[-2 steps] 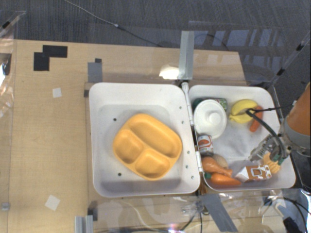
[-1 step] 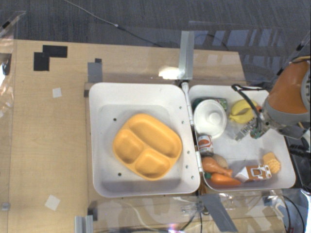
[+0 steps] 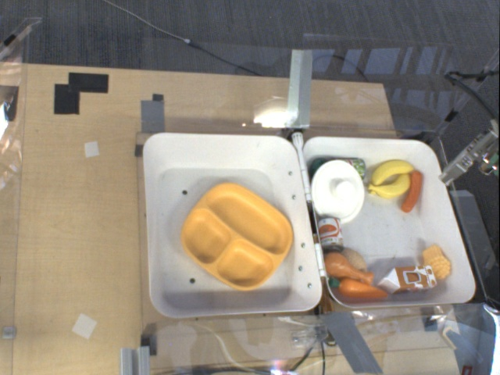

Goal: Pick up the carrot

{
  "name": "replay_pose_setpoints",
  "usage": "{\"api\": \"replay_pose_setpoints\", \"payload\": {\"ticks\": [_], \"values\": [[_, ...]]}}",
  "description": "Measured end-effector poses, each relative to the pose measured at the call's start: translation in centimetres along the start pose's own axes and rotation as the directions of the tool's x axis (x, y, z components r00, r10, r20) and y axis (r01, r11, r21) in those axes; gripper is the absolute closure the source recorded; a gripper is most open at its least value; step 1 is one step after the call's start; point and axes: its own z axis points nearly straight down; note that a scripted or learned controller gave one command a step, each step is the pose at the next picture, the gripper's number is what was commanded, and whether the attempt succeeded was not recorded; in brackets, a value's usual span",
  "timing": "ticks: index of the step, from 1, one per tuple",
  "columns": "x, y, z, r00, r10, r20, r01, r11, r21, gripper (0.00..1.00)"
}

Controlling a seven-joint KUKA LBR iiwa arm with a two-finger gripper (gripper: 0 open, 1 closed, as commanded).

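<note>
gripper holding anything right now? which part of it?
Nothing held. The gripper sits at the right bin's edge; the carrot lies in that bin's near corner.

The scene is evenly and fairly brightly lit from overhead, with soft, short shadows. A blown-out white glare patch sits on the pale wooden bench top (image 3: 78, 209) at twelve o'clock, just beside the upright grey metal post (image 3: 300, 84). The two shallow white plastic bins (image 3: 226, 151) are near overexposed, so their rims lose detail. The yellow three-compartment plastic plate (image 3: 237, 234) casts a faint grey shadow toward seven o'clock. Clear plastic sheeting at nine and five o'clock shows hazy reflections. Focus is moderate overall; small items at four o'clock look soft and slightly smeared.
</note>
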Motion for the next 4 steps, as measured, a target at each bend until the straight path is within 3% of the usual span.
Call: {"api": "replay_pose_setpoints", "payload": {"ticks": [1,2,3,4], "values": [[5.3,-5.3,13.3,0.999,-0.049,-0.022,0.050,0.999,0.010,1.00],[8.5,1.1,12.0,0.997,-0.077,-0.013,0.077,0.997,0.002,1.00],[6.1,-4.4,14.6,0.996,0.086,-0.014,-0.086,0.996,0.009,1.00],[4.2,2.5,20.1,0.976,0.216,-0.006,-0.216,0.976,0.003,1.00]]}}
